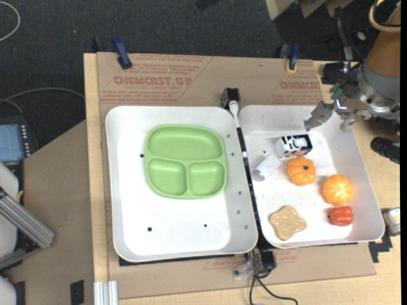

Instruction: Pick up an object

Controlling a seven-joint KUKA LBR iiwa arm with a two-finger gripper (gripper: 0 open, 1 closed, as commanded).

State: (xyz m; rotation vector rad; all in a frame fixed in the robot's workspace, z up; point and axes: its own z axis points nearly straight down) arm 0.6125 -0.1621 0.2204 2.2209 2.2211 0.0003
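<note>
I work in a robotics lab: my counter (pixel 63 164) is a cardboard-covered board held by blue clamps (pixel 121 53), with loose cables (pixel 38 94) and aluminium framing (pixel 25 224) on grey carpet.

Floor (pixel 51 18) is dark grey carpet, with a thin pale cable (pixel 7 18) looping across the top left. The counter (pixel 76 164) is light wood topped with a printed cardboard sheet (pixel 191 75), pinned by a blue clamp (pixel 121 53). Bottom left there's what looks like a metal rail (pixel 25 221), hard to tell. Lighting's even, no harsh shadows.
</note>
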